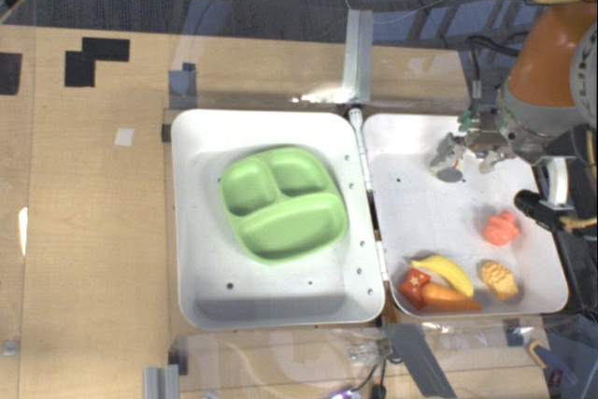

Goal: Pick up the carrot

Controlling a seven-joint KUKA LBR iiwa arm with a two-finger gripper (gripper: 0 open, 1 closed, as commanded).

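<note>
1. Fingers (448,165) spread apart, gripping nothing, with bare bin floor between the tips.
2. Gripper (470,154) hanging over the far part of the right bin (411,210), close to the back wall.
3. Carrot (448,298) lying on its side at the near edge of that same bin, well apart from the gripper.
4. Touching or nearly touching the carrot: a banana (447,273) just behind, a small red fruit (415,280) at the left end. Also nearby: a yellow lumpy toy (498,278) to the right and a pink piece (503,228) farther back.
5. Green divided plate (283,201) sitting in the left bin (201,229), out of the way.
6. Step in hand, as judged: travel toward the near edge, then descend over the carrot.
7. To do well: line up the opening across the carrot's narrow width, not along the length.
8. Aim for the right half, away from the red fruit and clear of the banana's curve.
9. Descend straight and low; mind the near bin wall, likely to block one finger.
</note>
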